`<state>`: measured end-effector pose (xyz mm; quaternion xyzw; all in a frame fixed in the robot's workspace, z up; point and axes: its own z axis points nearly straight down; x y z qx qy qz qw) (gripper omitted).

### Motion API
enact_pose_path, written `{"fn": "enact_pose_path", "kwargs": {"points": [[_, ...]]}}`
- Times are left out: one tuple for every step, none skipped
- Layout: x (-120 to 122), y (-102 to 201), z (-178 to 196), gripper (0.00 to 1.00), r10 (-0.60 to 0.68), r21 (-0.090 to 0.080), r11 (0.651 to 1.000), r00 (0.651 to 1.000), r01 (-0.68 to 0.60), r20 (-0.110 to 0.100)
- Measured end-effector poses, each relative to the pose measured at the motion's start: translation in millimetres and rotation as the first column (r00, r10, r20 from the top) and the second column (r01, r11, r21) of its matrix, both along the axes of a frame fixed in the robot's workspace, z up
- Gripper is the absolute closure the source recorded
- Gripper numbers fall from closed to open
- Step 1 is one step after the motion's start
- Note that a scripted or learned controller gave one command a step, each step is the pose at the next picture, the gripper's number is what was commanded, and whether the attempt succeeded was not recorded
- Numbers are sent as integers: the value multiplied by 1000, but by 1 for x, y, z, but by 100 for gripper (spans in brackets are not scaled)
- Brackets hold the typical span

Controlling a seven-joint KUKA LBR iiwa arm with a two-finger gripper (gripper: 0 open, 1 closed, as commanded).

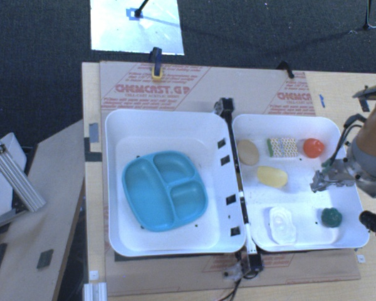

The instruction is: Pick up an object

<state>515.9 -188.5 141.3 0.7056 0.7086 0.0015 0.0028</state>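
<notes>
The right bin [338, 129] holds several small objects. A tan round piece [247, 152] lies at its left, with a yellow lemon-like object [272, 177] just below it. A white block with green dots [282, 147] and an orange ball [313, 147] sit along the far side. A white moulded object [282, 224] and a dark green object [331, 217] lie near the front. My gripper [320, 182] hangs over the bin's right part, between the orange ball and the dark green object, with nothing seen in it.
The left bin [116, 187] holds a blue divided plate [165, 190]. A black clip strip [232, 168] runs along the seam between the bins. Cardboard [175, 89] lies under both bins. The grey arm [371, 149] enters over the right bin's rim.
</notes>
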Motion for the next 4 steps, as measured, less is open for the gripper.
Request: {"fn": "enact_pose_path", "kwargs": {"points": [[11,0,59,100,1,-1,1000,1000,-1,2],[14,0,123,100,2,-1,1000,1000,-1,3],[34,57,122,100,6,2,1000,1000,-6,-1],[39,111,107,100,6,3,1000,1000,-6,-4]]}}
